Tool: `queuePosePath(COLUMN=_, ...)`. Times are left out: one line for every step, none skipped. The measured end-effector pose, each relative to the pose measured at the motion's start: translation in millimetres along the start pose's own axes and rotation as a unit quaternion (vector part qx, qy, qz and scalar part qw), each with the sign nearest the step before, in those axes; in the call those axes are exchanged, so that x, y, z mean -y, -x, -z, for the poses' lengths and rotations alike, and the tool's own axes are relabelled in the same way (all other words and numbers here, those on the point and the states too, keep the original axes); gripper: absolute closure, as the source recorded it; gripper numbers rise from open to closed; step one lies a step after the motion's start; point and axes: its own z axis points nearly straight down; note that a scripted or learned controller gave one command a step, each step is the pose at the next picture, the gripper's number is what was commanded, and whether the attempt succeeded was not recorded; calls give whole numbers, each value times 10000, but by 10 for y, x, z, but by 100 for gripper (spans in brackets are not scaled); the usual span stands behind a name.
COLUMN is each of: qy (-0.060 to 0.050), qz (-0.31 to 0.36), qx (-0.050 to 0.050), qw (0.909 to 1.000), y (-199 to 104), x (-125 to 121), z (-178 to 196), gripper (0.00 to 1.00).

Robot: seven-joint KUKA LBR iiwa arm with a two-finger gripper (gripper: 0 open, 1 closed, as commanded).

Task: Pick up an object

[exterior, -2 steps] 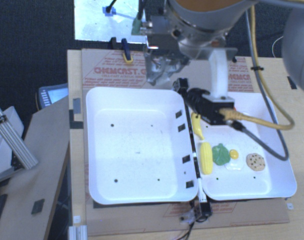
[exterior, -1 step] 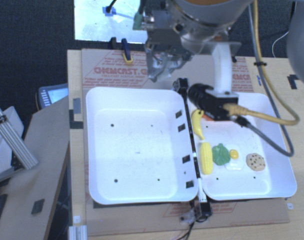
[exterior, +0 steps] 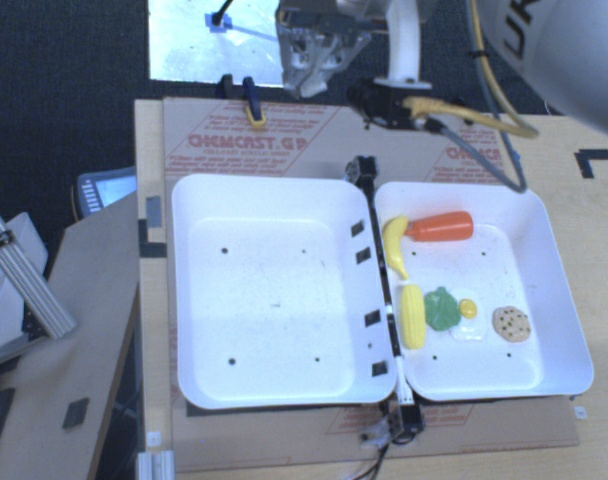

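The right bin (exterior: 562, 298) holds several toy foods. An orange carrot (exterior: 440, 226) lies at its back, with a yellow banana (exterior: 395, 245) curving beside it on the left. Nearer the front are a corn cob (exterior: 412, 315), a green leafy piece (exterior: 442, 308), a fried egg (exterior: 467, 314) and a cookie (exterior: 511, 323). My gripper (exterior: 308, 71) hangs high at the top of the view, beyond the back edge of the left bin (exterior: 274, 288) and well away from all the foods. I see nothing in it.
A black hinge strip (exterior: 377, 278) runs between the two bins. Yellow and grey cables (exterior: 474, 118) lie on the board behind the right bin. A yellow clamp (exterior: 252, 103) sits at the board's back edge, and a metal rail (exterior: 24, 278) stands far left.
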Motion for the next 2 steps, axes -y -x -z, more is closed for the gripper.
queuePosePath(qy=-43, qz=8, qx=8, qw=10000, y=-6, x=93, z=-952, gripper=100)
queuePosePath(qy=40, qz=42, qx=-33, qw=10000, y=-14, x=466, z=95, gripper=100)
